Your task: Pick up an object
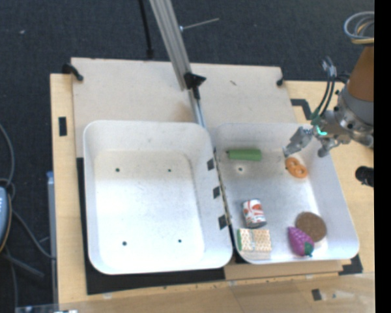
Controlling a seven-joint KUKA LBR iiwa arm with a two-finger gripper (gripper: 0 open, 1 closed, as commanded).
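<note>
Claw (pixel 302 145) hovers over the right bin's (pixel 342 204) far right part, fingers look spread, nothing between them. Orange ring-like object (pixel 296 167) lies just below-left of the claw, nearest pick; green bar (pixel 244 154) sits further left, long axis left-right.

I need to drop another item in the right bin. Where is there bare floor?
Right bin: bare floor lies in the middle, between the green block, orange piece, can and brown disc. The near edge is crowded: patterned packet, purple toy. The gripper hangs over the far right corner.
</note>
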